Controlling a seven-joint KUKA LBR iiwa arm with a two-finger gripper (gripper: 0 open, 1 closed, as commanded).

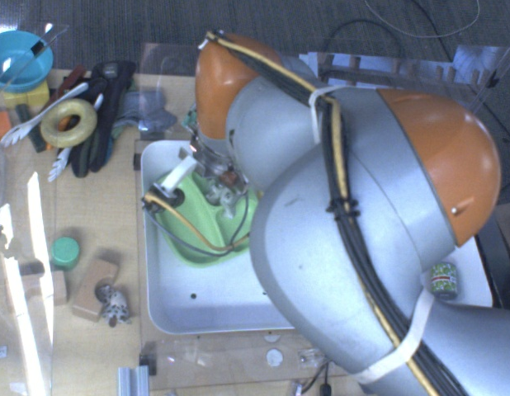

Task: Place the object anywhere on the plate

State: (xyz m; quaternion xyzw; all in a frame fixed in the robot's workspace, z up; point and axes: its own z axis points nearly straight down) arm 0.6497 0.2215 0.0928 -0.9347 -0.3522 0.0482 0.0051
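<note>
The claw hung low over the green plate, which lay tilted against the near-left part of the white bin, directly beneath the claw and spreading out below and to its left. The bulk of the grey arm crowded in from the claw's right and covered much of the bin. Whether the claw was open or closed could not be told, nor whether it had hold of anything. The object to be placed could not be made out for certain either. If it was carried, it sat somewhere at the claw's tip, just above the plate.

Judging by this pose, the step in hand was the set-down itself, with the claw already over its target. The next move would call for a short, gentle descent, a release, then a straight lift clear so the plate was not dragged.

Well off to the claw's left, outside the bin, lay a yellow ring, a blue bowl and a wooden block.
</note>
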